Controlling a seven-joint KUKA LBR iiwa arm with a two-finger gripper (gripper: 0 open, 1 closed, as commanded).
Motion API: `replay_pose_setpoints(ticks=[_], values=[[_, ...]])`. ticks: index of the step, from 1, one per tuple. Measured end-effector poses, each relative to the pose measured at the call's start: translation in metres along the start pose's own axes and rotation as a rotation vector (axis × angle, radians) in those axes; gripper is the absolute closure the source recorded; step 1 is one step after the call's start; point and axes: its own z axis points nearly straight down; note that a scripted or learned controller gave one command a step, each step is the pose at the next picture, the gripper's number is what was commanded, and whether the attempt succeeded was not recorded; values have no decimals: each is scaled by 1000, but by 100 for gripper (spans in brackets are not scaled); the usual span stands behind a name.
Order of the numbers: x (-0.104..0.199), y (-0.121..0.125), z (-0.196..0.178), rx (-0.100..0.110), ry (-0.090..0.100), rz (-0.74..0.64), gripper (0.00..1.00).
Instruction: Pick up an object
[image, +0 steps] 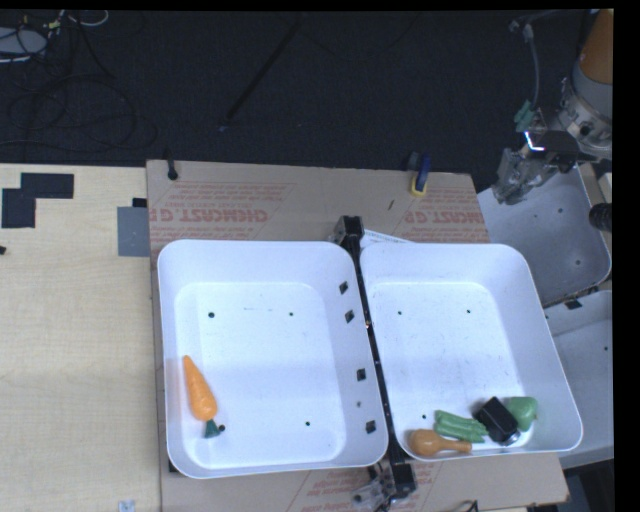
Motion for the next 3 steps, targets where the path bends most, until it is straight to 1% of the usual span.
replay_pose_setpoints(ticks=[1, 2, 3], values=[[57, -21, -26, 3, 3, -7, 100], [128, -26, -70, 1, 3, -8, 100], [99, -1, 31, 14, 0, 1, 100]])
